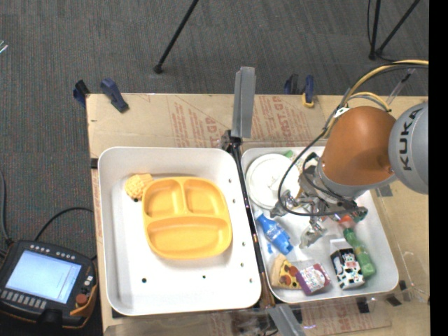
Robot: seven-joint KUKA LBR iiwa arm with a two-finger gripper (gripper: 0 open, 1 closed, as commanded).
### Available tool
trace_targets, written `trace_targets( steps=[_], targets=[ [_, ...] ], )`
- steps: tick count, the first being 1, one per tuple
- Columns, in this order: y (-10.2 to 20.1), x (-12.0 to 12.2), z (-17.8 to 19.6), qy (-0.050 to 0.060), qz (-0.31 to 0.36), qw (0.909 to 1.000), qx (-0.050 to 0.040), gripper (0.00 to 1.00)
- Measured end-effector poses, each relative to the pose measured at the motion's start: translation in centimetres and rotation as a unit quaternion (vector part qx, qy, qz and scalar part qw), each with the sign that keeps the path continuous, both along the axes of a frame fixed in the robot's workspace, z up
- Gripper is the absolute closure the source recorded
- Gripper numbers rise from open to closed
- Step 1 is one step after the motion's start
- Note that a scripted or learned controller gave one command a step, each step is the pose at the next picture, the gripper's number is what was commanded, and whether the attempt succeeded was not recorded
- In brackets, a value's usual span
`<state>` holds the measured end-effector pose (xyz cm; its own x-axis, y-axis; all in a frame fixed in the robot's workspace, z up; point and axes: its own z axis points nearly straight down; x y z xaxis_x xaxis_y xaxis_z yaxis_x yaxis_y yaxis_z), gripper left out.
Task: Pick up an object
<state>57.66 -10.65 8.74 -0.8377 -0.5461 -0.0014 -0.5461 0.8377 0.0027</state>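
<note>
My gripper point(323, 228) hangs over the middle of the right bin point(383, 229), below the orange wrist band, and looks open with nothing between its fingers. One grey finger point(312, 232) points down-left toward the bin floor. A blue bottle point(274, 234) lies just left of it. A small red piece point(345, 220) and a green object point(361, 255) lie just to its right. Nearer the front edge are a pizza-slice toy point(283, 272), a purple packet point(313, 278) and a black-and-white box point(346, 268). A white round lid point(268, 176) sits at the back left, partly under the wrist.
The left bin point(119, 257) holds a yellow divided plate point(187, 217) and a small yellow knobbly toy point(137, 185) at the plate's back-left corner. A grey post point(244, 107) stands behind the gap between the bins. A teach pendant point(43, 278) lies off the bench at the front left.
</note>
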Motion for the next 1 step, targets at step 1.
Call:
trace_targets(
  steps=[1],
  targets=[
    [1.49,-4.42,0.02,0.0,0.004,1.0,-0.0019,0.0]
  ],
)
